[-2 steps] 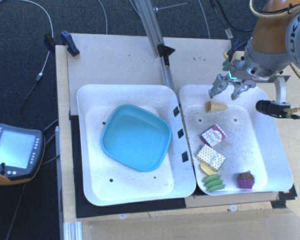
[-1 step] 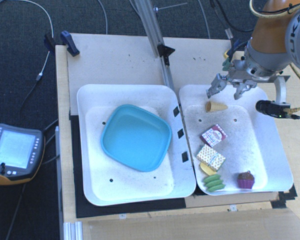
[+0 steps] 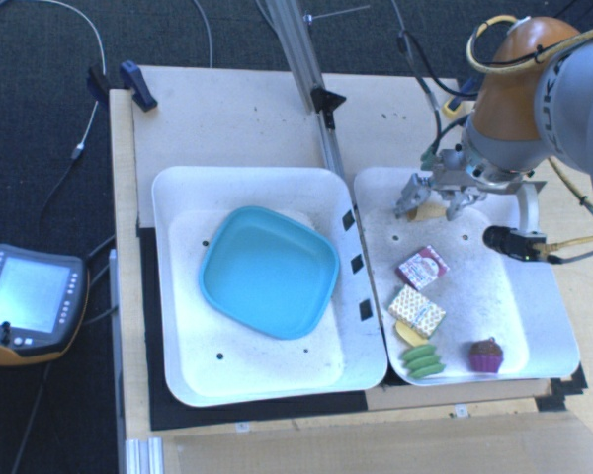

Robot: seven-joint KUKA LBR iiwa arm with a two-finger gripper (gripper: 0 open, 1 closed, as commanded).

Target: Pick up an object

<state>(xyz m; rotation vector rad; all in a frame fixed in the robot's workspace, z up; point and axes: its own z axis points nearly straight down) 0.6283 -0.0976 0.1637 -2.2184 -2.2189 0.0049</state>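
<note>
Below the fingers [image 3: 437, 197] — a pink packet [image 3: 423, 267], apart.

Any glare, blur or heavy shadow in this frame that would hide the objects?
Camera view: even, soft lighting; the white bins look bright but not blown out; shadows are faint; the small items are sharp enough to separate; the hand looks slightly soft.

Dark carpet floor [image 3: 40, 77], pale wooden bench [image 3: 227, 107], loose cables [image 3: 89, 28]; handheld screen pendant [image 3: 30, 299] lit
</note>
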